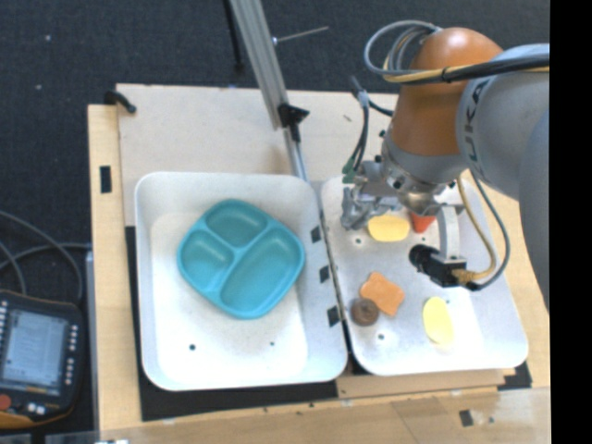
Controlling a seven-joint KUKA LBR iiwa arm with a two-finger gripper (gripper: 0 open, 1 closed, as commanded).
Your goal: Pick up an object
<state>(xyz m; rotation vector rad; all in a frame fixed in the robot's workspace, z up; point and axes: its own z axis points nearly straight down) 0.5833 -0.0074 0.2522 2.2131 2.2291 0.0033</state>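
Nearest us, a yellow oval [438, 320] lies untouched; our hand [370, 202], grip state unclear, should center over the pale yellow piece [388, 228] before closing.

No text, label, brand or number can be read. The arm [504, 128] bears dark lettering above the gripper, too skewed to make out. The pendant screen [35, 340], far left, is blurred.

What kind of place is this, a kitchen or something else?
Most likely a robot lab or test bench, not a kitchen. A grey robot arm reaches over two white bins, the food pieces look like toys, and a handheld control screen sits beside the bench.
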